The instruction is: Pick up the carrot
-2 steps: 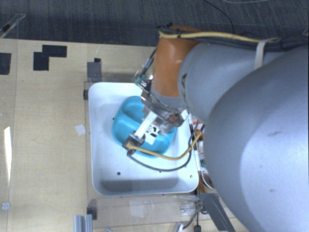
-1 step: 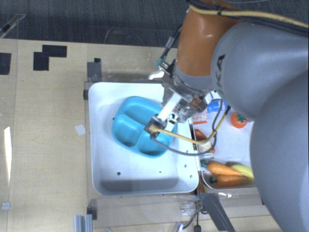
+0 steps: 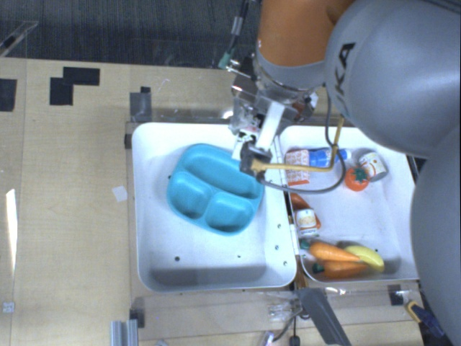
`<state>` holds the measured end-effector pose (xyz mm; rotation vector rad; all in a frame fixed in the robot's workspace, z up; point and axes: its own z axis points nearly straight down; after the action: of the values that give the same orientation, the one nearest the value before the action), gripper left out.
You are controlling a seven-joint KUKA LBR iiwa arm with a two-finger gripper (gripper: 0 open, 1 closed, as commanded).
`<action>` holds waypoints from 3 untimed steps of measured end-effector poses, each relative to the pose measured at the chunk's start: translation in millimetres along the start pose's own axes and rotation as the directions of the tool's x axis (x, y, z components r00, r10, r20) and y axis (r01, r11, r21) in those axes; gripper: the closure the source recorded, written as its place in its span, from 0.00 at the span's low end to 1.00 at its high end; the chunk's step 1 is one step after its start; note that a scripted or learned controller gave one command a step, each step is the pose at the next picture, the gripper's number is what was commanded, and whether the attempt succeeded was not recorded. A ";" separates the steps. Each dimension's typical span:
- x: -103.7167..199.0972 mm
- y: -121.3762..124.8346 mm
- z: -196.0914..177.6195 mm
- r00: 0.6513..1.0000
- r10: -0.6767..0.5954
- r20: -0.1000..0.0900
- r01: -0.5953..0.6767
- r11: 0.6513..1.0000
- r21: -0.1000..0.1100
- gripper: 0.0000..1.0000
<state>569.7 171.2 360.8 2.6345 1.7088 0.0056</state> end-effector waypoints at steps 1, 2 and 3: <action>-131.8 60.2 -29.9 0.991 -0.131 0.000 0.131 0.991 -0.003 1.00; -113.5 112.7 -16.9 0.886 -0.463 0.002 0.463 0.886 -0.002 1.00; -127.6 76.5 -12.5 0.865 -0.501 0.001 0.501 0.865 0.000 1.00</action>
<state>587.4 23.5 373.3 2.0993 2.3329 0.0044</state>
